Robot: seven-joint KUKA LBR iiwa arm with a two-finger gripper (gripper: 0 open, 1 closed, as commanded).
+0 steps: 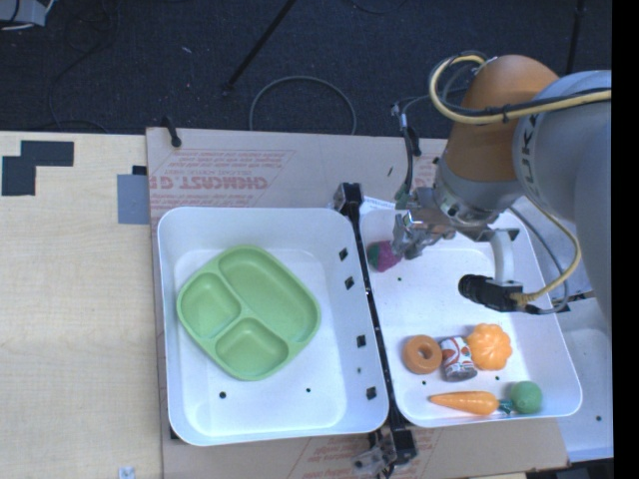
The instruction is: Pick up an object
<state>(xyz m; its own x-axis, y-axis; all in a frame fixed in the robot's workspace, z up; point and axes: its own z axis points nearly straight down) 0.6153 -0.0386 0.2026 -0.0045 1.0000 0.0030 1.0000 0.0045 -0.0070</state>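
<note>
My gripper (401, 248) hangs low over the far left corner of the right bin (429, 297). A small magenta and green object (382, 256) sits right beside its fingertips, against the bin's left wall. Whether the fingers grip it cannot be made out. Along the bin's near side lie a brown doughnut (422, 353), a small can (458, 357), an orange pumpkin-like toy (488, 346), a carrot (464, 402) and a green ball (525, 397).
A green sectioned plate (248, 310) lies in the left bin (200, 407). A black divider (363, 307) runs between the two bins. The arm's grey and orange body (509, 138) covers the right bin's far right corner.
</note>
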